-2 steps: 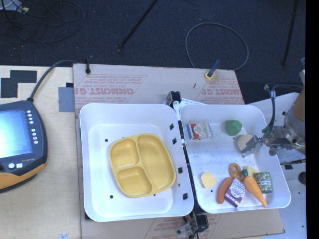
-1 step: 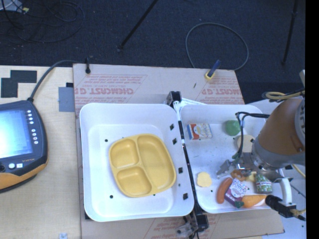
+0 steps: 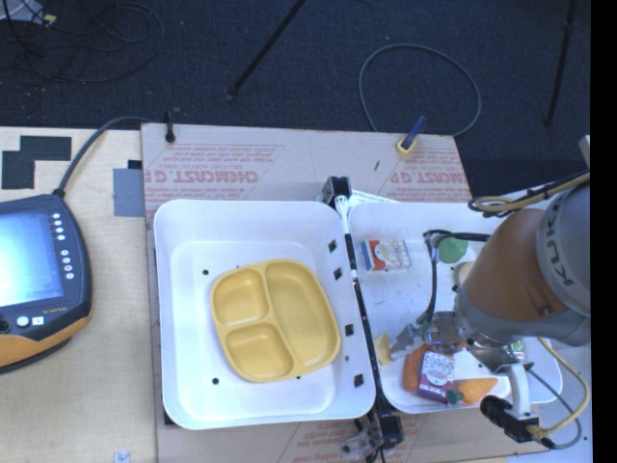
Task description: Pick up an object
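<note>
At the near edge, around 5 o'clock in the view, the right bin (image 3: 554, 379) holds a cluster of small things. There is a tapered orange piece like a toy carrot (image 3: 474, 389). At its 9 o'clock, touching it, a small purple-and-pink packet (image 3: 439, 367) lies on a reddish-orange block (image 3: 415, 372). A pale yellow scrap (image 3: 386, 347) lies at the block's 10 o'clock, close to the bin's inner wall.

The jaws hang just above this cluster at the end of the arm (image 3: 511, 273). They are a tangle of grey metal and cable, and whether they are open, closed or gripping something cannot be told. The arm's rounded, smooth orange band covers much of the bin's right half and is cut off at 3 o'clock.

Toward 12 o'clock in this bin lie a small flat printed carton (image 3: 386, 255), red, white and blue, and a round green object (image 3: 451, 250) partly behind a black cable.

The left bin (image 3: 183, 258), glossy white with rounded corners, carries a matte yellow three-compartment plate (image 3: 277, 318) at its centre.

Both bins rest on a cardboard sheet (image 3: 222, 167) with red print. At 9 o'clock on the bench sits a teach pendant (image 3: 39, 268), its lit screen cropped by the edge.

Farthest off, at 12 o'clock, is dark carpet (image 3: 145, 66) with looped cables.
</note>
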Controlling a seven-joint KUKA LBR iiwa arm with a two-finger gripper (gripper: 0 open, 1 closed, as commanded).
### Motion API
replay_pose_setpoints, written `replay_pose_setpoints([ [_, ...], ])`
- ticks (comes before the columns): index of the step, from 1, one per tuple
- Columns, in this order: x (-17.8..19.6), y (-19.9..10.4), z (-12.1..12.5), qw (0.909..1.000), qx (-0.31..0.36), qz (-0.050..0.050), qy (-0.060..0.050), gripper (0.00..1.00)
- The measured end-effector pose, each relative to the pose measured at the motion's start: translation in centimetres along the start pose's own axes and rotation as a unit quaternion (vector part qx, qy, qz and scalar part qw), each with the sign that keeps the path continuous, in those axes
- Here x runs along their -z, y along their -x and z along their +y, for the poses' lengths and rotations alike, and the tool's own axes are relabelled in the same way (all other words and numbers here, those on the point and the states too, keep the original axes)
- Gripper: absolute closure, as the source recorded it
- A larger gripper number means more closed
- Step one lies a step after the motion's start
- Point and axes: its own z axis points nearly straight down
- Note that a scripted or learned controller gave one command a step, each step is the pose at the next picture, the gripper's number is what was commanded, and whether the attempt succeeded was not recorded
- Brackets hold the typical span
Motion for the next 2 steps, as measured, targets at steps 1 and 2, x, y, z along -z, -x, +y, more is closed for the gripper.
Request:
replay_pose_setpoints([
  [1, 1.1, 0.4, 0.1, 1.0000, -0.004, -0.001, 0.000, 1.00],
  [2, 10.2, -5.7, 4.6, 1.0000, 0.003, 0.004, -0.001, 1.00],
])
